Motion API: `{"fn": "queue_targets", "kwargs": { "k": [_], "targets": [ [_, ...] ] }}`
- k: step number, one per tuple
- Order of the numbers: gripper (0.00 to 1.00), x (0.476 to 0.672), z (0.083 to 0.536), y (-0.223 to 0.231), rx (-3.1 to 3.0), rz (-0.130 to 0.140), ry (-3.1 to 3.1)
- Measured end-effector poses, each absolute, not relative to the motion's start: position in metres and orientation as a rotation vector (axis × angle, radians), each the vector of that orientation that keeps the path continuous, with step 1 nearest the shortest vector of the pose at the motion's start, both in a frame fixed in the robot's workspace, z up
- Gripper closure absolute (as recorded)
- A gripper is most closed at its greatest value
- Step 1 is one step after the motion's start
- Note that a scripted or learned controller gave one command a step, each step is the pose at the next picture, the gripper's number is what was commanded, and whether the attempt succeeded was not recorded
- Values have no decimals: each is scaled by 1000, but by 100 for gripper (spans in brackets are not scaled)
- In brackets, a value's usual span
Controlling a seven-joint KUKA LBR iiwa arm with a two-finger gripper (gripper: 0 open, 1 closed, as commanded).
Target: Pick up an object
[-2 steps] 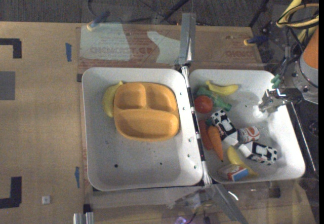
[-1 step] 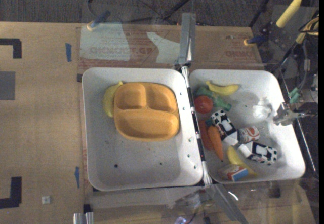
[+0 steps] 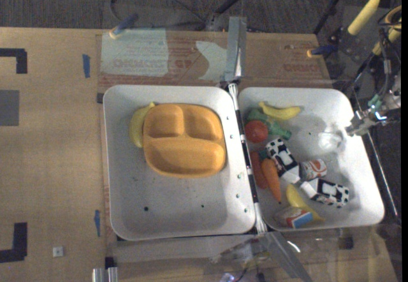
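Two white bins, and we have not picked anything up yet.

We see the gripper (image 3: 358, 125) at the right edge of the right bin (image 3: 338, 101), near its top corner, and we cannot tell if it is open or closed because it is small and blurry. It has nothing in it that we can see, so we think we are at the very start: getting over a toy. The toys lie in a pile on the left side of that bin. The carrot (image 3: 271, 178) looks like an easy pick. It lies flat and is long from top to bottom, with its thin tip pointing down toward the near edge. Next we must move left over it, turn to pinch across its thin sides, and go down. The left bin (image 3: 121, 198) has an orange tray (image 3: 185, 140).
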State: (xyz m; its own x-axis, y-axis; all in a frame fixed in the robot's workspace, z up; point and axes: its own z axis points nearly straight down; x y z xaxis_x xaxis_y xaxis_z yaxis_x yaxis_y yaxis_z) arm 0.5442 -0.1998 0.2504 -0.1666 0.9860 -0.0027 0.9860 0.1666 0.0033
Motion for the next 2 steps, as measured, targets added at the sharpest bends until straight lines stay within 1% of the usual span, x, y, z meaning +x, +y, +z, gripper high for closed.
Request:
{"fn": "queue_targets", "kwargs": {
  "k": [1, 2],
  "targets": [
    [100, 593, 223, -215, 2244, 2, 2192],
    [100, 636, 229, -219, 2385, 2, 2038]
  ]
}}
